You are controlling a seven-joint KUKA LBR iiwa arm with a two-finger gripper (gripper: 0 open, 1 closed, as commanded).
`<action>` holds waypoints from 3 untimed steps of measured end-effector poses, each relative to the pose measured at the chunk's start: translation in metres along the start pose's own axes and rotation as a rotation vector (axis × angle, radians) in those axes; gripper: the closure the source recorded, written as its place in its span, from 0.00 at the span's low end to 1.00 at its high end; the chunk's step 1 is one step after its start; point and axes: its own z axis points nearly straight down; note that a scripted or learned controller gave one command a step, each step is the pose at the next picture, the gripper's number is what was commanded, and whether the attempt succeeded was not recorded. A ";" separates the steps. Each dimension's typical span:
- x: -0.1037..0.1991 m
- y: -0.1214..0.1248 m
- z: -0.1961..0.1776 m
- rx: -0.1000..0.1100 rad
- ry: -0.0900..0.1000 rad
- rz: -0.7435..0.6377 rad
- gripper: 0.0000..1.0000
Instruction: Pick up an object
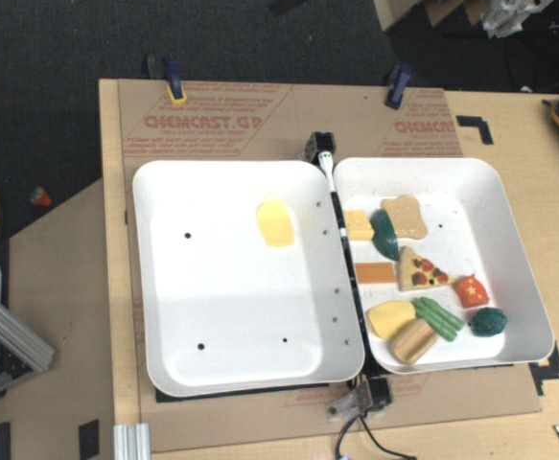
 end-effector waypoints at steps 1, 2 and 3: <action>0.100 -0.046 0.173 0.039 0.004 -0.005 1.00; 0.109 -0.027 0.089 0.008 0.002 0.002 1.00; 0.126 -0.058 -0.014 0.004 0.004 0.001 1.00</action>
